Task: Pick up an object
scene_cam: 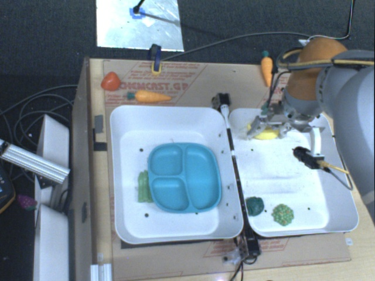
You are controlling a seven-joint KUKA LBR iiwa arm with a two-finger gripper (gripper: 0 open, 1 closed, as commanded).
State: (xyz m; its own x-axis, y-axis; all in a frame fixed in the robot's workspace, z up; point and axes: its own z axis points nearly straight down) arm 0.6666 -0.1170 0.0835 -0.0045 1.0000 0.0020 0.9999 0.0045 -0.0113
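Down in the right bin (343, 212), gripper (268, 127) low over a yellow piece (266, 135) at the far-left corner.

Fingers spread narrowly around the yellow piece, seemingly set for a grab; actual grip impossible to confirm. Left alone near the front wall: a dark green lump (255, 205) and a light green cluster (283, 214). Parked in the left bin (126, 227): a blue divided plate (184, 177).

Bright, even light from overhead, and both white bins (176, 119) glow close to washed out. Shadows inside them are faint and short. Above the bins, a foil sheet (139, 16) throws patchy glare. The dark floor around them stays dim. The whole picture is a bit soft, and the arm (345, 92), right of the bins, looks blurred.
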